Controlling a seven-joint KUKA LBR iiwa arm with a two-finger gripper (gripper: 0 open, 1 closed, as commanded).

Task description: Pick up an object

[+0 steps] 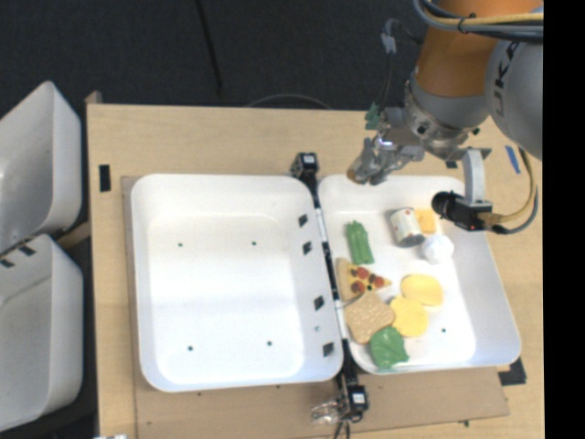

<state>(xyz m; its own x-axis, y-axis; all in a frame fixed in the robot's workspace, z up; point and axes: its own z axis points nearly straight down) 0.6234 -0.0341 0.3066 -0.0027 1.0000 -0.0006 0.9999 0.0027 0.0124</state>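
Gripper [370,170] over right bin's [484,286] far-left corner, tips blurred, grip state unclear, nothing visibly held. Arm [466,44] cut off at top. Toys clustered below: green piece [358,241], can [403,226], pizza slice [359,278], yellow chips [421,289], bread [368,317]. Left bin [164,245] adjacent.

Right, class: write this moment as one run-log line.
arm: above right bin's far edge | gripper: holding nothing seen | toy food: lying in right bin | left bin: white | pick: not yet done
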